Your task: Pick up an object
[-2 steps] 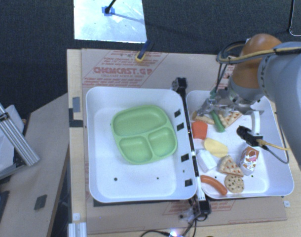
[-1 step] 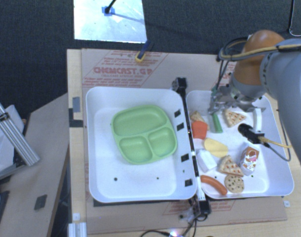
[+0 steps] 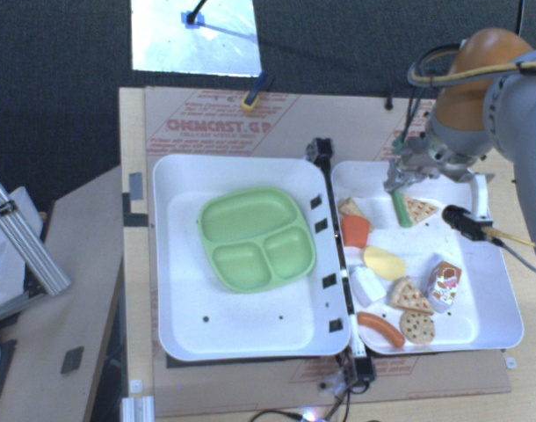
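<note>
1. A green stick-shaped toy hangs tilted at the gripper, pinched at its upper end between the fingers, over the right bin.
2. Below lie a pizza slice, orange block, yellow piece, sausage and cracker.
3. The left bin holds a green divided tray.
4. The board beneath reads "CHEMCAST"; smaller print is illegible.

A green stick-shaped toy stands nearly upright in the right bin.
</note>
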Tool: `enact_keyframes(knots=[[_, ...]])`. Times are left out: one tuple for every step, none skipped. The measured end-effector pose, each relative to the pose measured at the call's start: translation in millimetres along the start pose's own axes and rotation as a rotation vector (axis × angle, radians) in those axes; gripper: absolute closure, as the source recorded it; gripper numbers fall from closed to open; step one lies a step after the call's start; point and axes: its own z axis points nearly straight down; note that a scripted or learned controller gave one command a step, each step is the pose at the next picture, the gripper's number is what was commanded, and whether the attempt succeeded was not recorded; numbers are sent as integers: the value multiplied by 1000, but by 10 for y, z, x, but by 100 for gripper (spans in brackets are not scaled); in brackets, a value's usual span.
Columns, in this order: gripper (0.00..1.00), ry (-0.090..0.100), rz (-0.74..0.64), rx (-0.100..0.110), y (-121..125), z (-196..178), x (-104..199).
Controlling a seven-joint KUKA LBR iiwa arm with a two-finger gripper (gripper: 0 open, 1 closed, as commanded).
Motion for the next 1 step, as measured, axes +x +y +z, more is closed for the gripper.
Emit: enact_keyframes(knots=[[100,0,-5,-3,-42,-530,85]])
